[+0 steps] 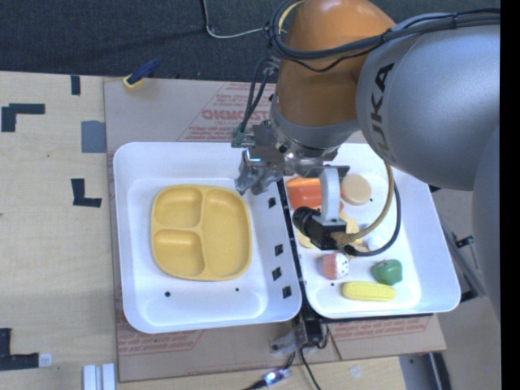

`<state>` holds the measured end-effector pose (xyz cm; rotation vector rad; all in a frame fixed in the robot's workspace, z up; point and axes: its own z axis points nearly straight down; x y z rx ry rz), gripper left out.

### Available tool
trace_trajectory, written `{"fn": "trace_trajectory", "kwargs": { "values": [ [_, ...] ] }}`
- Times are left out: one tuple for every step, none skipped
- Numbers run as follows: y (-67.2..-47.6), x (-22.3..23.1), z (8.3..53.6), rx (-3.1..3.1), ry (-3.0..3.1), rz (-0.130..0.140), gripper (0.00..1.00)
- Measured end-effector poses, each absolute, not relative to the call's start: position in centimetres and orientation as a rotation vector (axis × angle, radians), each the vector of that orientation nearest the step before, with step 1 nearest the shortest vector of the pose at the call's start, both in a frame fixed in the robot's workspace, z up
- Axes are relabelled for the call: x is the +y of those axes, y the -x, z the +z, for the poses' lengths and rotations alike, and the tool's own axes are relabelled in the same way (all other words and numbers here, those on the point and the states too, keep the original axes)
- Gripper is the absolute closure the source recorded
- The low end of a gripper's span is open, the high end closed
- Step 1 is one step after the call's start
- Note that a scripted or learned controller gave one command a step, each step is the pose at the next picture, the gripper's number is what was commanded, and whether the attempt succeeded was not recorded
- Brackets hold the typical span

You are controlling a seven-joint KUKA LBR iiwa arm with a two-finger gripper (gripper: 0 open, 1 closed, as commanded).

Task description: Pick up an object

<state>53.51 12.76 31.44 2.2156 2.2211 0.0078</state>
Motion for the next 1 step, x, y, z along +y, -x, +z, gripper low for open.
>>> {"fn": "trace_trajectory", "kwargs": {
  "values": [
    [-53.21,12.83,32.03,2.228,-2.218,-0.005,1.0]
  ]
}}
